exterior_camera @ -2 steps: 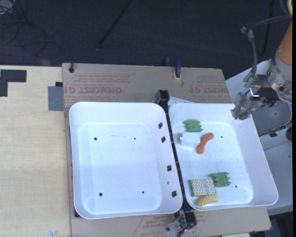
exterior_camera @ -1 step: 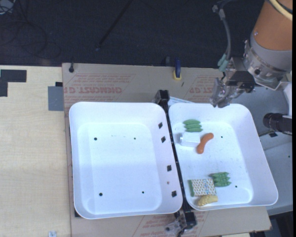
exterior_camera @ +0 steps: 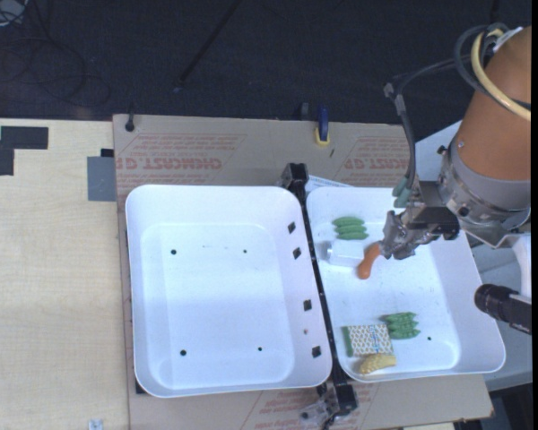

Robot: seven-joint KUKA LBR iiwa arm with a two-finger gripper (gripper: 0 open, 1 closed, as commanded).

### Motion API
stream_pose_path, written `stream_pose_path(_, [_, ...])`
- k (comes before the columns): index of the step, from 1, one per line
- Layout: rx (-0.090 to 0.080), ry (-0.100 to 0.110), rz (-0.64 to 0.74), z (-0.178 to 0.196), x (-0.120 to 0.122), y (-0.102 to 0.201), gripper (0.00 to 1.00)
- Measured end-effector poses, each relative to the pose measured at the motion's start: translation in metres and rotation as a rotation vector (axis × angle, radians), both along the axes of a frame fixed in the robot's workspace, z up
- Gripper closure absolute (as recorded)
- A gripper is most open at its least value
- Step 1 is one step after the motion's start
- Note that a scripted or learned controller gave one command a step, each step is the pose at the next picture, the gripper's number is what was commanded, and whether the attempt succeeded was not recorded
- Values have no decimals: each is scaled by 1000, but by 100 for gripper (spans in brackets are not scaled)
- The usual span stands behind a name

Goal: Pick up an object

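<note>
The gripper [exterior_camera: 396, 245] hangs low in the right bin [exterior_camera: 466, 348], its tips right beside a small orange carrot-shaped piece [exterior_camera: 368, 261] at its 8 o'clock; whether it is spread or pinching, I cannot tell. The carrot looks smooth, tapered and slippery, and could roll or squirt free if caught off-centre. A flat white block [exterior_camera: 343, 253] touches it at 9 o'clock. A ridged green pod [exterior_camera: 349, 228] lies at 11 o'clock, another green pod [exterior_camera: 401, 325] and a speckled square packet [exterior_camera: 368, 338] at 6.

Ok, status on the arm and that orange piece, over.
Gripper low in right bin, at orange piece. Grasp unconfirmed. White block touching it, green pod close behind.
</note>
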State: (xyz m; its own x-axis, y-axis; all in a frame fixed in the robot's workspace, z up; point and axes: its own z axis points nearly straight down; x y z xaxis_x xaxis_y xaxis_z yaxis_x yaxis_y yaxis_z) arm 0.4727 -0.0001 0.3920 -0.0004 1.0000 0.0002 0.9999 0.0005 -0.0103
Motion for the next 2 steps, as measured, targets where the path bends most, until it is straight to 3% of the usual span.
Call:
stream_pose_path(1, [1,-13,6,62,3,60,100])
stream_pose_path(2, [-2,3,-7,-50,2,-1,100])
